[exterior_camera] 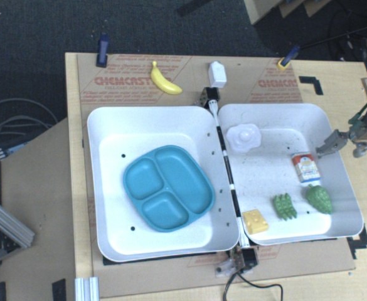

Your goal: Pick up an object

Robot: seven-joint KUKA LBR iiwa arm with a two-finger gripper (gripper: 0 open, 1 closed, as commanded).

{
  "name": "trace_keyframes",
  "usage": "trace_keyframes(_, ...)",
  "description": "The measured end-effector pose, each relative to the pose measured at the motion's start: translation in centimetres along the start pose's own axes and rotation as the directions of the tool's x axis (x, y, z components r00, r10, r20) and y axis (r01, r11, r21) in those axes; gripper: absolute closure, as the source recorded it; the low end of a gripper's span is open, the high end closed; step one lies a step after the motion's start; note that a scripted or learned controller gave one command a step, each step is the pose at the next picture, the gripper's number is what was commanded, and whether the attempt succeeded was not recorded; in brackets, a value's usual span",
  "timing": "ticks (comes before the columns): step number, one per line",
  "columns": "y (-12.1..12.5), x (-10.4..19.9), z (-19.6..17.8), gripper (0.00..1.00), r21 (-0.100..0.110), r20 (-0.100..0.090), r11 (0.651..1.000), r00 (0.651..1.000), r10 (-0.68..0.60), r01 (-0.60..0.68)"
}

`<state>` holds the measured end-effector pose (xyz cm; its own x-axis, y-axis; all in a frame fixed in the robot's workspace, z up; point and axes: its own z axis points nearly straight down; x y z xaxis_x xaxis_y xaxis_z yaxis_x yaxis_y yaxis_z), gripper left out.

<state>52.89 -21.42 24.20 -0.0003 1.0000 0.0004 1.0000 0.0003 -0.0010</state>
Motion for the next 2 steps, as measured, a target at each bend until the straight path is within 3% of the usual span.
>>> trace_keyframes(1, 0.1, -0.6, 14.7, 0.00, -0.002, -0.004, 1.000, 1.000, -0.003, 0.003)
trace_keyframes(2, -4.2, -0.6, 15.8, 0.00, 0.002, -0.008, 1.000, 1.000, -0.003, 0.003)
